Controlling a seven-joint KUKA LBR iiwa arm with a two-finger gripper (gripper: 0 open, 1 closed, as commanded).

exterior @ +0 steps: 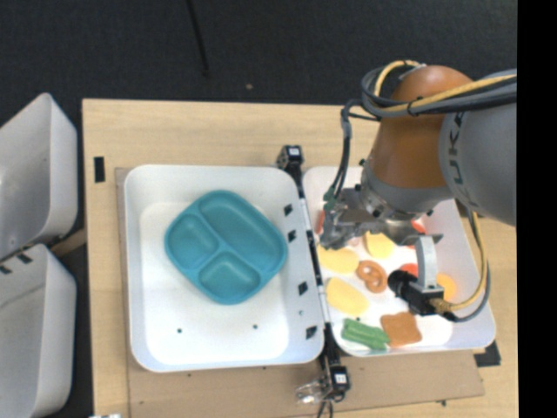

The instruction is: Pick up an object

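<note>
1. Wooden bench [218, 133] with two shallow white bins side by side. Left bin [144, 320] holds a teal divided plate [226, 246], three compartments, lying flat and turned at an angle near the bin's middle.
2. Right bin [474, 329] holds a crowd of small toy foods. The arm [422, 146], grey with its orange band, reaches in from the right and covers most of the bin's upper half.
3. Gripper [344, 220] sits low over the upper left part of the right bin, close to the divider between bins. Cannot tell from this angle how it is set or whether it has anything; the wrist body blocks the view.
4. Just below the gripper: a yellow oval piece [339, 260], with a second yellow piece [346, 298] nearer the front edge.
5. A brown pretzel-shaped ring [372, 274] lies just beside the upper yellow piece, on its right.
6. Another yellow piece [379, 245] is partly hidden under the wrist.
7. Front edge of the bin: a green ridged item [364, 334], and a tan toast-like slice [401, 328] touching it on the right.
8. A black fitting with a yellow cable [416, 294] hangs over the items at right, hiding part of an orange piece [446, 283].
</note>
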